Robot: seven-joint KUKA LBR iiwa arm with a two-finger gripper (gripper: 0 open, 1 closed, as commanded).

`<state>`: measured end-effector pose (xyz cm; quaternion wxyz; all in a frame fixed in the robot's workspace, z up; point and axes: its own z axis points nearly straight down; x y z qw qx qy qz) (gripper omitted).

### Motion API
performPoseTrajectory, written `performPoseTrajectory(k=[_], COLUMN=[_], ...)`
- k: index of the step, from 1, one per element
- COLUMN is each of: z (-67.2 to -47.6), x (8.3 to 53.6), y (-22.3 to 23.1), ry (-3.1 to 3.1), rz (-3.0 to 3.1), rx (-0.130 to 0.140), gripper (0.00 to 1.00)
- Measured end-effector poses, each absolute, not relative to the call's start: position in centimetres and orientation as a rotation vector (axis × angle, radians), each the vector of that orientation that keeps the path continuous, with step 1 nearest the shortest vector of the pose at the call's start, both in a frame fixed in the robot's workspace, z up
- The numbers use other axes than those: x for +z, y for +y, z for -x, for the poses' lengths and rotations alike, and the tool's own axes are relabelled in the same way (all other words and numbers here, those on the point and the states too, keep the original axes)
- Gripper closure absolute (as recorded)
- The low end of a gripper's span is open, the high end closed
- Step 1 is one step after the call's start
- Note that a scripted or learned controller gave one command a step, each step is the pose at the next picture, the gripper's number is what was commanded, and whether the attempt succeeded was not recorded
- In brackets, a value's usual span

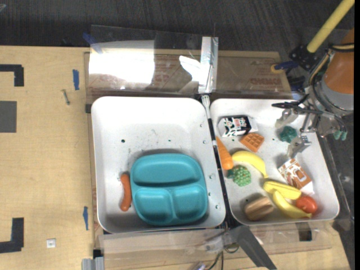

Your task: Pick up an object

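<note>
- Your gripper (297, 129) hangs over the right bin (329, 176); you cannot tell its state.
- A teal object (288, 133) sits just beside it; the snack packet (295, 173) lies below.

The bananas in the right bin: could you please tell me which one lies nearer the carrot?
The single banana in the bin's middle, right beside the carrot and above the broccoli. The other bananas lie toward the front right corner, by the tomato.

I'm looking at a robotics lab: a plywood surface (39, 167) marked with black tape, two white bins (107, 117) of toy food, clear plastic guards taped behind, grey carpet beyond.
</note>
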<state>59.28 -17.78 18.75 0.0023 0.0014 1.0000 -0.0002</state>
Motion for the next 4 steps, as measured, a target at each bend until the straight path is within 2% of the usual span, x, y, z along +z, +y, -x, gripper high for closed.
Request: performPoseTrajectory(k=[1, 2, 3, 4], z=[-54.6, -60.4, -57.9, -63.9], x=[9.6, 8.8, 8.9, 9.0], y=[-18.4, -10.3, -10.1, -10.8], ry=[3.119, 3.06, 3.04, 3.142], rz=[-0.298, -0.666, -0.76, -0.695], rx=[-0.001, 0.005, 0.002, -0.016], gripper=[0.0, 0.0, 0.0, 0.0])
